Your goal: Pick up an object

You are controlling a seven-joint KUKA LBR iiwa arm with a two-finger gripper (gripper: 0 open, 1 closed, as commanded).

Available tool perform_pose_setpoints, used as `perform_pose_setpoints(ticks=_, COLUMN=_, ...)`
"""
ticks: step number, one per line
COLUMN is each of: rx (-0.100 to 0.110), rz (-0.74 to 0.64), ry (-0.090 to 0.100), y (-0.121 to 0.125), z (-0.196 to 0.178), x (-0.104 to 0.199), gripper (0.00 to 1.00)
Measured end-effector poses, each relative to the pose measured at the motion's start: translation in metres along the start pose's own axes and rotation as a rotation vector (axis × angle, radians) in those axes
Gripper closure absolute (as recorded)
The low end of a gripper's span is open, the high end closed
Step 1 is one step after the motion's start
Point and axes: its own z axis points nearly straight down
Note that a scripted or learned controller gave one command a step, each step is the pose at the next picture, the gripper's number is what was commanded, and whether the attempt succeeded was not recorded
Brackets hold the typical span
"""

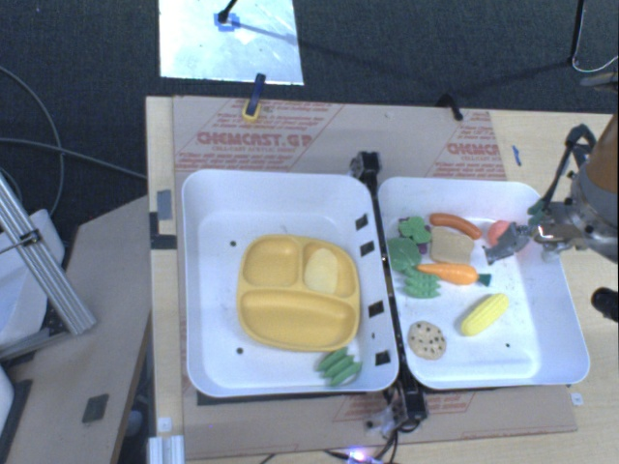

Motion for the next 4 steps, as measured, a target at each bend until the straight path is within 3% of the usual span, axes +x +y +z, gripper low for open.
perform_pose_setpoints(ticks=1, rx=0.005, rz=0.006, ry=-0.001, y=-0.005, z=0.164, x=-0.046, gripper=0.0)
perform_pose_setpoints(ticks=2, rx=-0.002, rz=0.003, ry=-0.001, y=-0.002, z=0.145, x=-0.044, gripper=1.0)
perform_pose_setpoints(ticks=3, rx=-0.001, rz=-0.005, ry=0.002, y=0.025, z=0.157, x=0.006, gripper=1.0)
perform_pose_setpoints(ticks=4, rx=0.006, rz=0.0, ry=0.004, y=-0.044, z=0.157, x=0.059, gripper=1.0)
